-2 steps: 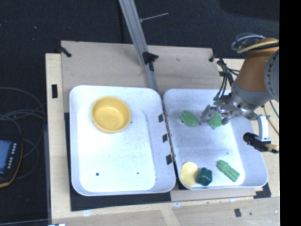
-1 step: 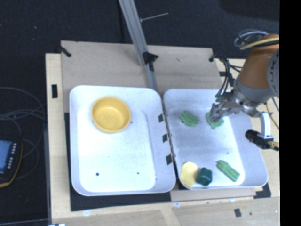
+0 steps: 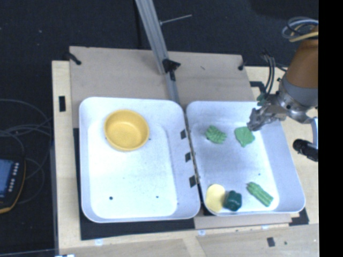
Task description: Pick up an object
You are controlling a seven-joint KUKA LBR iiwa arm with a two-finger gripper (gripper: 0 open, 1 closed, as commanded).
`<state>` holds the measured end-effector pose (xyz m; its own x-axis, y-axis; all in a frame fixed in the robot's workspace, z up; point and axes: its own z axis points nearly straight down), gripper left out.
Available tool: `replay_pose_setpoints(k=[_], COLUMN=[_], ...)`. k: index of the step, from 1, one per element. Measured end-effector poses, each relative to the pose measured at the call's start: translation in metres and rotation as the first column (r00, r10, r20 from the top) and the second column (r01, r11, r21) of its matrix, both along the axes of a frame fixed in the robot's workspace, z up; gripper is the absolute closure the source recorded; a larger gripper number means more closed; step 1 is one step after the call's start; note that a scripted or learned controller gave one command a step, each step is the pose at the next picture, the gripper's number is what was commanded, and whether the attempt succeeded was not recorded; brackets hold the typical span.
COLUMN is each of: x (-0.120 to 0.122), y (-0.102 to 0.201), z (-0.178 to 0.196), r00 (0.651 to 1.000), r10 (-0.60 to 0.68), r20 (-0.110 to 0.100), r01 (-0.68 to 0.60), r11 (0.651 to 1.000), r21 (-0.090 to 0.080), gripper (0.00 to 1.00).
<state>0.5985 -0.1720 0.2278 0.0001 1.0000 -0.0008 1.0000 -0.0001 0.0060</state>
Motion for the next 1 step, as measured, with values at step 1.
replay_pose_setpoints(k=[1], x=[-0.0003], y=[-0.0007], z=[-0.0256], r00=[1.000], r10=[-0.001], r20=[-0.007], r01=[0.001], r11=[1.000], r21=[0.000], gripper=[1.00])
